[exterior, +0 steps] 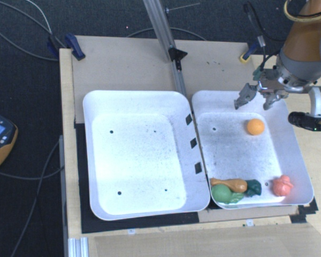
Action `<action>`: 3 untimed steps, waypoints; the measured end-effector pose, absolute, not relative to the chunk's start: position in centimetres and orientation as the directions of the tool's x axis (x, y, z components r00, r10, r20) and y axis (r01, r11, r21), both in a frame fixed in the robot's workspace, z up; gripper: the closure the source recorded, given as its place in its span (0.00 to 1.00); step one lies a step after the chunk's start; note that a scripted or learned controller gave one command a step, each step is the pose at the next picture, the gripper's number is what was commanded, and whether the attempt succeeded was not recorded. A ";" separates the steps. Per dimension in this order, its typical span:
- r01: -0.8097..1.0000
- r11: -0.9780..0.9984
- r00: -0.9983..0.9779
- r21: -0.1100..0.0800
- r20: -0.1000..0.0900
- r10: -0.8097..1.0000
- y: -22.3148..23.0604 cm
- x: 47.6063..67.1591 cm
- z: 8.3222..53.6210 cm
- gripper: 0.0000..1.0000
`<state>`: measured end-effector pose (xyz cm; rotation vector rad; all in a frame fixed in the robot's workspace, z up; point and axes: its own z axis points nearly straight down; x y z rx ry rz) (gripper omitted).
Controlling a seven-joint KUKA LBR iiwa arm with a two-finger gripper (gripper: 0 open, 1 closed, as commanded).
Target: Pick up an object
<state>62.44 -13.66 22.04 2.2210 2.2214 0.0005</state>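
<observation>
- Nearest edge of the right bin [294,143]: a pink toy [282,185] in the corner, plus a green toy [224,195], a tan drumstick-looking piece [231,184] and a dark teal bit [253,187] bunched together.
- Further up, the orange ball [254,127] sits alone on the bin floor.
- My pincer [258,99] hangs above the bin's far rim, fingers spread wide, holding nothing; the ball is just below it, toward the near side.
- The left bin [96,106] is beside all this.

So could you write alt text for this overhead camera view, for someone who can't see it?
A grey and orange robot arm holds its open gripper above the far edge of the right bin, which contains an orange ball, a pink toy and a cluster of green and tan toys. The left bin sits beside it.
</observation>
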 end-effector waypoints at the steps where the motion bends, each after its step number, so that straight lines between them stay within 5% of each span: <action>1: 1.000 -0.001 0.001 -0.003 0.001 1.000 -15.3 56.6 8.6 0.00; 2: 1.000 0.001 -0.001 0.009 -0.001 1.000 -13.5 53.4 19.2 0.00; 3: 1.000 -0.003 0.003 0.001 -0.001 1.000 -16.4 48.2 20.6 0.00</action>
